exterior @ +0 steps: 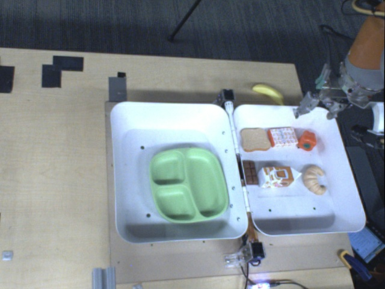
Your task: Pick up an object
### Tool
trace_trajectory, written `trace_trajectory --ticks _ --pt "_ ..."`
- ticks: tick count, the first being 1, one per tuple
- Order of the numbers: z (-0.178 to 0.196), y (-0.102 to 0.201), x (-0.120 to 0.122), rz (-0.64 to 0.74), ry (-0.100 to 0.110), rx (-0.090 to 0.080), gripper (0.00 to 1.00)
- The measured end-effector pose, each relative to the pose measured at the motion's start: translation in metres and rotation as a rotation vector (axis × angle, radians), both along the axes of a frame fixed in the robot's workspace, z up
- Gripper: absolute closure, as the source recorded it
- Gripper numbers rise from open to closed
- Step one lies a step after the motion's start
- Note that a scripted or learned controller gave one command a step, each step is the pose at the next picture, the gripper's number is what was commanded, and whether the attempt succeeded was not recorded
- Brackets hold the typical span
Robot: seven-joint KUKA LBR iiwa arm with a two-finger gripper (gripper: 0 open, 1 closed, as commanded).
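My gripper (314, 109) hangs over the far edge of the right bin (346, 179), open, with nothing between its fingers. Below and to its left, in that bin, lie a slice of bread (255, 139), a red and white packet (282, 137) and an orange-red toy fruit (307, 141), which is the closest to the gripper. The nearer row holds a chocolate bar (249, 174), a small brown and white carton (277, 176) and a croissant (314, 179).
A green divided plate (188, 184) sits in the left bin (129, 161). A banana (267, 92) lies on the bench behind the right bin. Black blocks (60, 70) rest at the bench's far left.
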State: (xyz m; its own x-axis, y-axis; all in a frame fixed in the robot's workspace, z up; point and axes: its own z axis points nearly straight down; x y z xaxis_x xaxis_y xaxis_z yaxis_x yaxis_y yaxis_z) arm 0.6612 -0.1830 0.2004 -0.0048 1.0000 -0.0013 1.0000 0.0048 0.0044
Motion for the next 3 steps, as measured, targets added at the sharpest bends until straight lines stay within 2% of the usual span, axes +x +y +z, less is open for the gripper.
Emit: trace_trajectory --ticks 1,2,3 --pt "-0.09 0.034 -0.021 -0.001 0.0 0.001 0.0" --pt "-0.115 0.079 -0.067 0.0 0.0 0.001 0.0" --pt "-0.102 0.079 -0.065 0.002 -0.006 0.001 1.0"
